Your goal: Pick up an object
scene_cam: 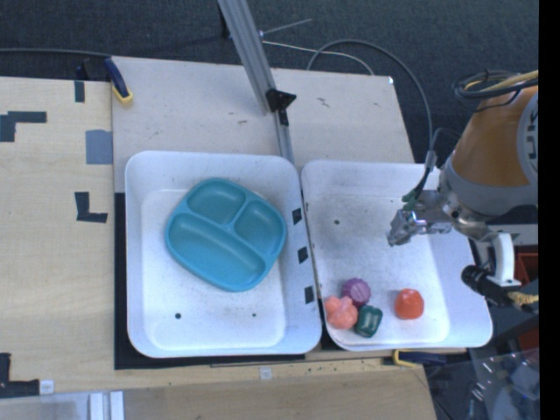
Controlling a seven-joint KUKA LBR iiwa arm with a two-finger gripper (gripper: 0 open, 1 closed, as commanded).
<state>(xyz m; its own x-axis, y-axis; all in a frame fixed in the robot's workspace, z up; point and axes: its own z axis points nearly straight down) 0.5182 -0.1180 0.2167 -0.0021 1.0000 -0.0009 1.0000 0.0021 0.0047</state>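
Four small toy foods lie near the front of the right bin (350, 191): a purple one (355, 290), an orange-pink one (341, 311), a dark green one (368, 320) and a red-orange one (409, 304). The first three touch each other in a cluster; the red-orange one lies apart to their right. My gripper (401, 232) hangs over the right half of this bin, behind and above the toys. Nothing shows between its fingertips.
A teal divided plate (226, 232) rests in the left bin (144, 261). A slanted metal pole (249, 42) rises from the back, ending near the bins' shared wall. Cables run across the bench behind the right bin.
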